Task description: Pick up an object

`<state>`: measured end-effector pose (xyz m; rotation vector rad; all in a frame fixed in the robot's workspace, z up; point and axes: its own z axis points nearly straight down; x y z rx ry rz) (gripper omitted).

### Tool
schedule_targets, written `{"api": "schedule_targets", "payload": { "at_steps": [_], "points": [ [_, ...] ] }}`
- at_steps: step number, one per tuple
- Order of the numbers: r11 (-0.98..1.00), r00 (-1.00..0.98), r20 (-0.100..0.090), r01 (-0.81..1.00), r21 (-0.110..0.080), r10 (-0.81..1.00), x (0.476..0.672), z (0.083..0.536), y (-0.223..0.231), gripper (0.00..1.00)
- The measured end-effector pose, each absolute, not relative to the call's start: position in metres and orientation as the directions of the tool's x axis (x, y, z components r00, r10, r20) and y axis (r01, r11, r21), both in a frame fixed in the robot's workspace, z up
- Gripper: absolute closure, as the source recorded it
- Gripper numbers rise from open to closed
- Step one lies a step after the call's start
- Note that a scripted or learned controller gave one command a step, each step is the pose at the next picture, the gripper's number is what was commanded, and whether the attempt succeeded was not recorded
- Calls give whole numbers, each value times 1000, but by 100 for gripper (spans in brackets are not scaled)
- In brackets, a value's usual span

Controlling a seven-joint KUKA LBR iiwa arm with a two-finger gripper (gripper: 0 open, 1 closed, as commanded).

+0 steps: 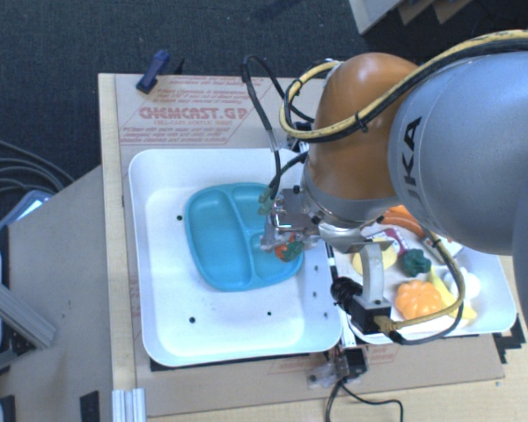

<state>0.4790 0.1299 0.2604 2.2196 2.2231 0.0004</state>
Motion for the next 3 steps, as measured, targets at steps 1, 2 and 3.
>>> {"api": "schedule_targets", "payload": {
  "at_steps": [1, 2, 3],
  "points": [
    [-1, 1, -1, 1000, -3, 1000, 495, 198, 58, 100],
    [-1, 1, 1, 1000, -5, 1000, 480, 184, 43, 100],
    [1, -1, 1, 1000, -1, 1000, 480, 225, 132, 100]
  ]
}}
